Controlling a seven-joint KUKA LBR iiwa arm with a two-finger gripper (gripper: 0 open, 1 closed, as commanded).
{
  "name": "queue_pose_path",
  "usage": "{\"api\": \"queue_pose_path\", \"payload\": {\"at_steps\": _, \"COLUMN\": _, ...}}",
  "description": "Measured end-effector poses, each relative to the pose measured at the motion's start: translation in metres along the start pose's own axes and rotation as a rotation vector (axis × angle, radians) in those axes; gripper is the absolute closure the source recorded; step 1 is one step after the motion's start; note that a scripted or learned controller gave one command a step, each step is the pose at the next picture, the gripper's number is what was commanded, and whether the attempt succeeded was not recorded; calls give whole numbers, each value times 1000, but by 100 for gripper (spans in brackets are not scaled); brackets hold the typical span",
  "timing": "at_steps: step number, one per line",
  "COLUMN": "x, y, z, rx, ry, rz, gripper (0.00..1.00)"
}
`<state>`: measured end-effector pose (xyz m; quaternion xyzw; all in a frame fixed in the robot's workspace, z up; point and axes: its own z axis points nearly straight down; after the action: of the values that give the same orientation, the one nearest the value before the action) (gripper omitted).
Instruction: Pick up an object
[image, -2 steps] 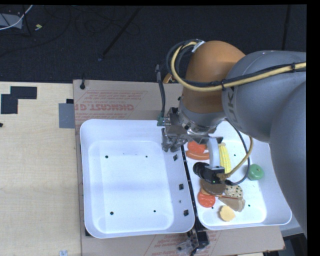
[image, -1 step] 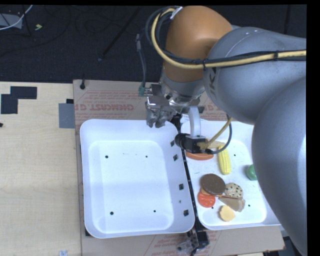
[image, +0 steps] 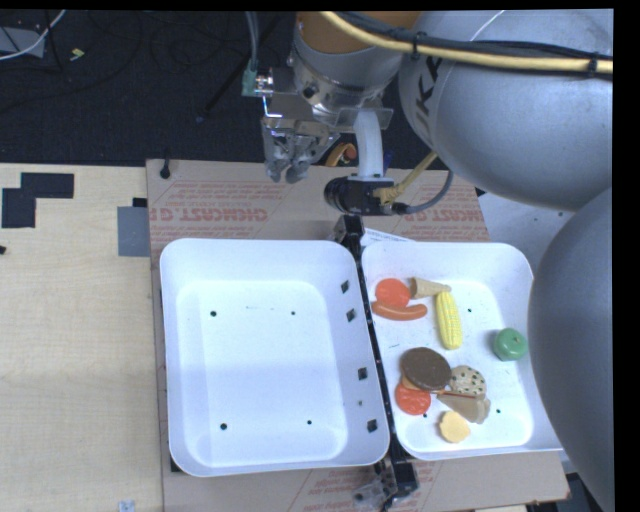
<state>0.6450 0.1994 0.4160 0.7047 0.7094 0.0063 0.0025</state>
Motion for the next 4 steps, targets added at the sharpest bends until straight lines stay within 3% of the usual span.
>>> {"api": "queue_pose_path", "payload": {"at_steps": 1, "x": 47, "y": 0, "z": -82, "rx": 7, "ry": -2, "rz": 1, "gripper": 100}}
{"api": "queue_pose_path", "payload": {"at_steps": 2, "x": 44, "y": -5, "z": 102, "rx": 33, "ry": -13, "rz": 6, "gripper": 100}}
{"api": "queue_pose_path", "payload": {"at_steps": 3, "x": 44, "y": -1, "z": 17, "rx": 9, "ry": -4, "rz": 3, "gripper": 100}}
{"api": "queue_pose_path", "payload": {"at_steps": 4, "x": 46, "y": 0, "z": -93, "rx": 5, "ry": -2, "rz": 0, "gripper": 100}}
